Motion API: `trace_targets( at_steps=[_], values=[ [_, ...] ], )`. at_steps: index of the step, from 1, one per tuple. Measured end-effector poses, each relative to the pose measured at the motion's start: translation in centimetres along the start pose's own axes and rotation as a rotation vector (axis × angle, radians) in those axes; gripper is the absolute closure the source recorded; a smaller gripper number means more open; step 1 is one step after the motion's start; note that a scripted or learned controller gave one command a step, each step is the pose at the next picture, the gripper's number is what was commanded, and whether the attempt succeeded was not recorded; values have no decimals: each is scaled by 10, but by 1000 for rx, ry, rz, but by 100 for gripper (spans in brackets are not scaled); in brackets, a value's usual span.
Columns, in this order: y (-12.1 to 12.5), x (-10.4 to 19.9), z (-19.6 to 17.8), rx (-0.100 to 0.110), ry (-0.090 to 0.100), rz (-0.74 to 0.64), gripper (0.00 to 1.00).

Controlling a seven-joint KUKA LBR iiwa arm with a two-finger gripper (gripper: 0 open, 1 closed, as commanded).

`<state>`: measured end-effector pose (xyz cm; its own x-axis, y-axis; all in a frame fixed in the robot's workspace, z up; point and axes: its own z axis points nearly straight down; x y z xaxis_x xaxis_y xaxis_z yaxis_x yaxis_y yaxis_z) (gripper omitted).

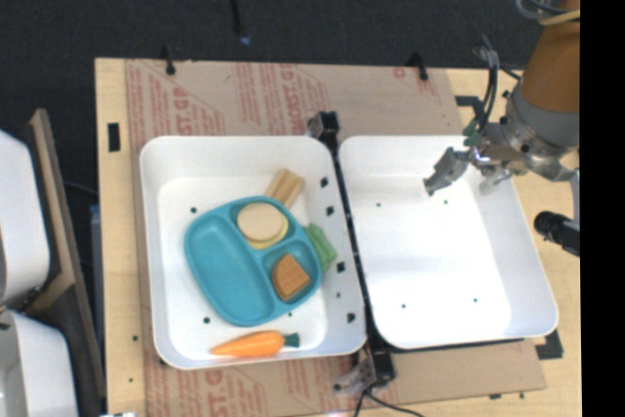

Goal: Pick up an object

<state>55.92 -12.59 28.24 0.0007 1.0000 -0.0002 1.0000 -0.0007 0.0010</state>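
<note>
Camera view puts the gripper (451, 169) over the right bin (508, 308), fingers spread and gripping nothing; the blue tray (223, 271), carrot (248, 344) and wooden block (284, 186) all lie in the left bin (161, 239), so picking looks unstarted

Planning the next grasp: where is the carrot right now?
The carrot lies in the left bin, along its near edge, just below the blue tray.
</note>
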Motion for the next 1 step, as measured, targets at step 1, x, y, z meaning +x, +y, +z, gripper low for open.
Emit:
trace_targets(
  at_steps=[1],
  values=[
    [50,-51,46,2,-1,2,0]
  ],
)
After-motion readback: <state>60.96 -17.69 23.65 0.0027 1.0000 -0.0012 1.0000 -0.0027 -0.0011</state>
